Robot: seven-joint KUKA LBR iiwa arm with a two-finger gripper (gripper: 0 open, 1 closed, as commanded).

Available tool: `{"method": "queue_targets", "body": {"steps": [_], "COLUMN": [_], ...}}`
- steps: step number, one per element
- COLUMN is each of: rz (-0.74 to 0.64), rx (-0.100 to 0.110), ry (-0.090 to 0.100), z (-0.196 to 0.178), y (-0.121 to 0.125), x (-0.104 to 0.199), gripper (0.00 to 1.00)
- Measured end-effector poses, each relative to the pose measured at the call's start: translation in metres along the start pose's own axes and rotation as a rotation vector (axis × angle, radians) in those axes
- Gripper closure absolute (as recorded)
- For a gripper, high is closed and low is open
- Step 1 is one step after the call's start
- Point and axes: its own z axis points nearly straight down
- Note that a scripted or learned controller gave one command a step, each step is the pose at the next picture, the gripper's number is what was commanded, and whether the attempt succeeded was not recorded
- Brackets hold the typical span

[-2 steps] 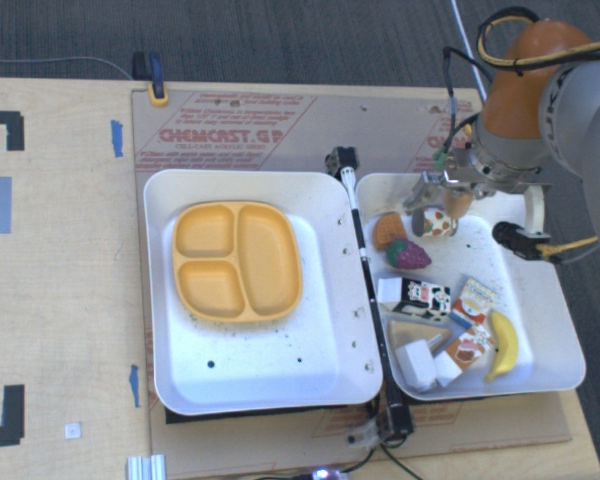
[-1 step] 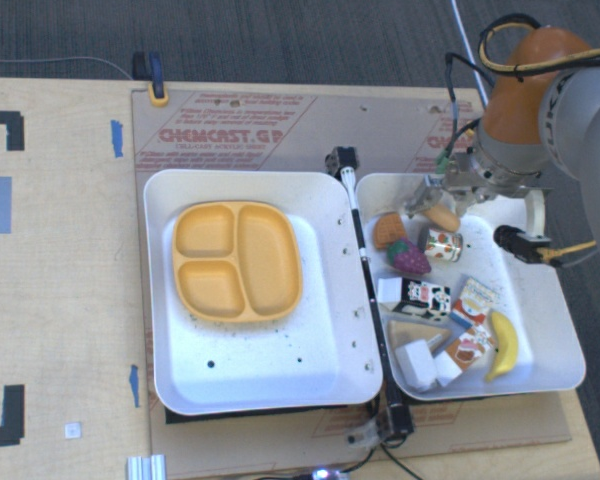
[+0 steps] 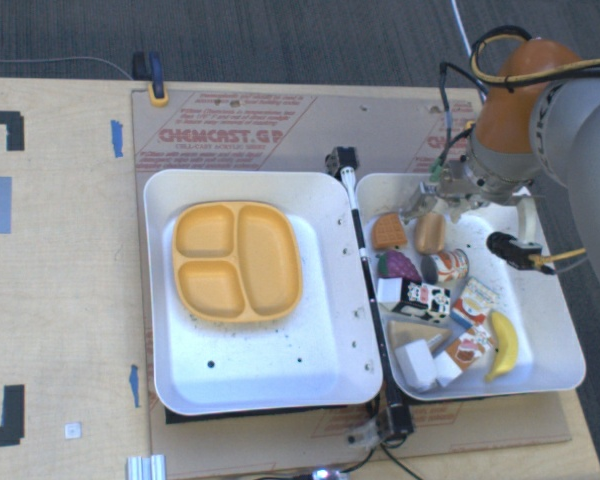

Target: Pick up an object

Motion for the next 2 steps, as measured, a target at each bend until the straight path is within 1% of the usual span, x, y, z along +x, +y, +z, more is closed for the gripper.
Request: {"method": "queue_targets", "body": {"steps": [1, 2], "rz": [-0.001, -0.001], "rx": [-0.002, 0.001], "ry": [0.000, 0.001], "z": [-0.010, -0.123], "y": [0.001, -0.014], "x": [0.000, 0.049], "gripper": [1.00, 1.00]}}
